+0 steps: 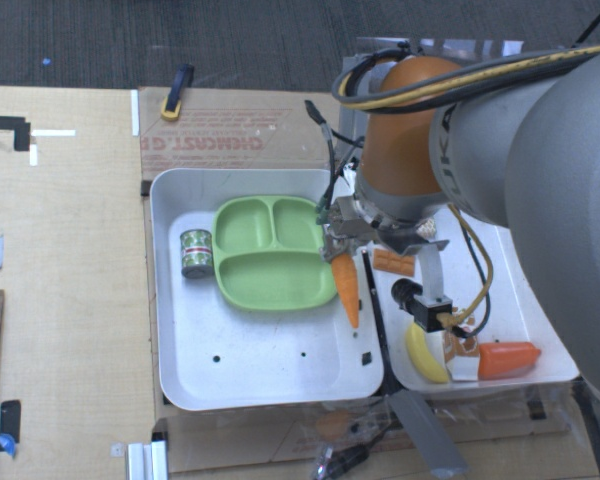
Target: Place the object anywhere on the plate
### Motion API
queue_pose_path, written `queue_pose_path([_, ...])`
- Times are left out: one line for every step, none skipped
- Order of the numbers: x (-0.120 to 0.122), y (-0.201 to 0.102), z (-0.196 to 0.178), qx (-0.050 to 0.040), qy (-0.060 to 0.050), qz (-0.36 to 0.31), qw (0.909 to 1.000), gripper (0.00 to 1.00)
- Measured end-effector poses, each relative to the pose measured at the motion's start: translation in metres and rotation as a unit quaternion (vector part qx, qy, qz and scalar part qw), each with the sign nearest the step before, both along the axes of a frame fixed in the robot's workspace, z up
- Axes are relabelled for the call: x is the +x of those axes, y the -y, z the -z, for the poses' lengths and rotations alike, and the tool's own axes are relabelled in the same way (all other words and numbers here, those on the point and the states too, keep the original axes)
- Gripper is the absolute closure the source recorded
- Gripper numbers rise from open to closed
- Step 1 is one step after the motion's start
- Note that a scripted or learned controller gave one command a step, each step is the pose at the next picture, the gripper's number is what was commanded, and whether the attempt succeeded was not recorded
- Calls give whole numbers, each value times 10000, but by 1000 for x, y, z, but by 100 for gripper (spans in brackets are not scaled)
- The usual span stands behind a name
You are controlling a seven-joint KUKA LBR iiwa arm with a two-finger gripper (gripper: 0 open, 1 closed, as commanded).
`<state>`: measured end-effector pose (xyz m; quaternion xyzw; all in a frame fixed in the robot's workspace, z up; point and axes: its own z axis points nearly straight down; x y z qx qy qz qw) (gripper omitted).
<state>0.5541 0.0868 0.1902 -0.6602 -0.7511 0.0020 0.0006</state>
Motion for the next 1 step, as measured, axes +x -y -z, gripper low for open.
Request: queue_pose_path([53, -27, 52, -2, 5, -233, 9997, 100])
